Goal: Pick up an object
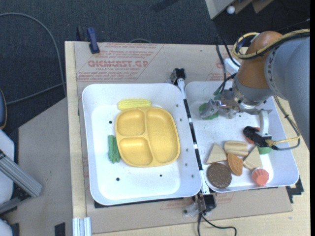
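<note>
My gripper [216,106] is low in the far left part of the right bin [290,167], with the grey arm and its orange band reaching in from the right. A small green item [208,114] lies right at the gripper's tip, touching or nearly touching it; whether it is gripped is unclear. Toward the front of the same bin lie a brown round patty [219,175], a pale triangular slice [215,154], a tan bread piece [236,147], an orange-brown piece [236,165], a pale wedge [252,159] and an orange-red piece [261,176].
The left bin [98,181] holds a yellow divided plate [146,135], with a corn cob [134,103] at its far edge and a green pod [113,149] at its left. A divider rail [191,132] separates the bins.
</note>
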You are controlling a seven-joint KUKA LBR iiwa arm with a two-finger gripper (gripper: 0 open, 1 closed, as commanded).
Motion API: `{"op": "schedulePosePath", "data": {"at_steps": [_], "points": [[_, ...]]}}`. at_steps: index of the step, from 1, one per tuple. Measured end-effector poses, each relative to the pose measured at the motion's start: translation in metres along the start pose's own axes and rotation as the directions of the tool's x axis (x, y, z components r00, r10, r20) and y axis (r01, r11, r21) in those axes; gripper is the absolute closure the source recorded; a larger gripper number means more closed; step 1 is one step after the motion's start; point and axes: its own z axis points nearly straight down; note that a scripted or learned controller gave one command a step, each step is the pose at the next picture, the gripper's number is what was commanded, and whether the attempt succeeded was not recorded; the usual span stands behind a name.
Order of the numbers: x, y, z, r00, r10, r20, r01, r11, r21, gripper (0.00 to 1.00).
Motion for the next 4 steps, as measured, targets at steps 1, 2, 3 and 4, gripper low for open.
{"op": "schedulePosePath", "data": {"at_steps": [1, 2, 3, 4], "points": [[0.0069, 0.0439, -0.0088, 1.0, 0.0, 0.001, 0.0, 1.0, -0.001, 0.0], [0.0111, 0.0433, -0.0001, 1.0, 0.001, 0.001, -0.001, 1.0, 0.002, 0.0], [0.0125, 0.0435, -0.0003, 1.0, 0.0, 0.001, 0.0, 1.0, 0.002, 0.0], [0.0129, 0.0435, -0.0003, 1.0, 0.0, 0.001, 0.0, 1.0, 0.002, 0.0]]}}
